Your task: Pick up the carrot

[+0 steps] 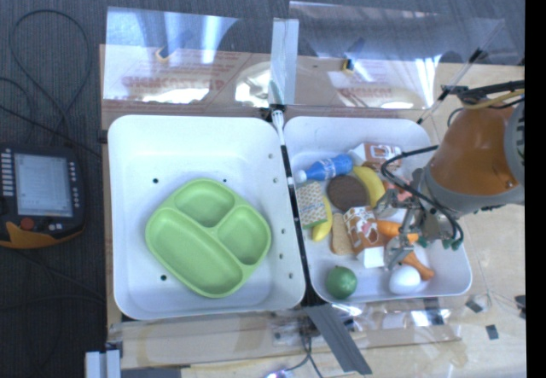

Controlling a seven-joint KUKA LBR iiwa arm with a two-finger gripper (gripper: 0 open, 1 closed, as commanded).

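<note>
**Camera view: gripper low in the right bin**

The arm [478, 154] reaches over the right bin [444, 282]. Its gripper [408, 241] sits among the toy food, just above the carrot [416, 264], which lies beside the egg [404, 279]. The fingers blur into clutter, so I cannot tell their spread or hold. A green plate [209, 235] rests in the left bin [136, 154].

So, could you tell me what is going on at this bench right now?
The arm reaches into the right bin, its gripper low over a clutter of toy food near the carrot. I cannot tell whether it has the carrot. The left bin holds a green divided plate.
</note>
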